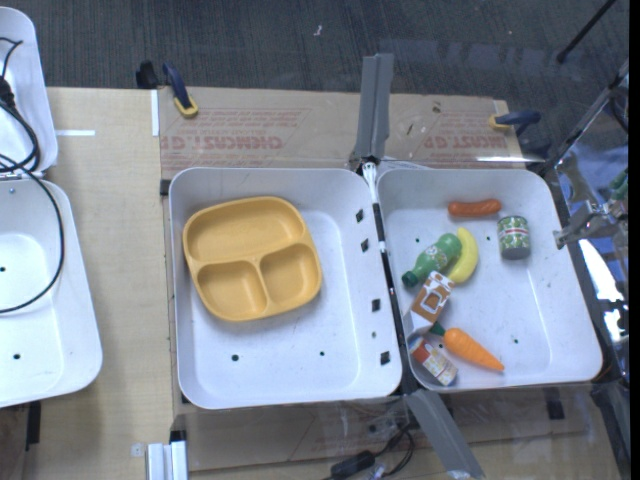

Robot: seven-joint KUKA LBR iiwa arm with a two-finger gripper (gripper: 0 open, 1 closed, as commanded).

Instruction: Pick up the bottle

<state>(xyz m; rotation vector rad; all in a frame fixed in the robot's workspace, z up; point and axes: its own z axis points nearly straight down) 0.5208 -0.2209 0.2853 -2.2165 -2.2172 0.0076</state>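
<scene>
The green bottle [431,259] lies on its side in the right bin [545,313], left of centre, cap pointing to the lower left. A yellow banana [464,255] rests against its right side. Just below its cap end sits a small orange and white carton [432,296], close to it or touching it.
The right bin also holds a sausage [473,208], a green-labelled can [513,236], a carrot [473,349] and a small red-labelled container [435,362] in the near left corner. A yellow divided plate [252,257] lies in the left bin [280,368]. Metal stand parts [590,223] border the right bin.
</scene>
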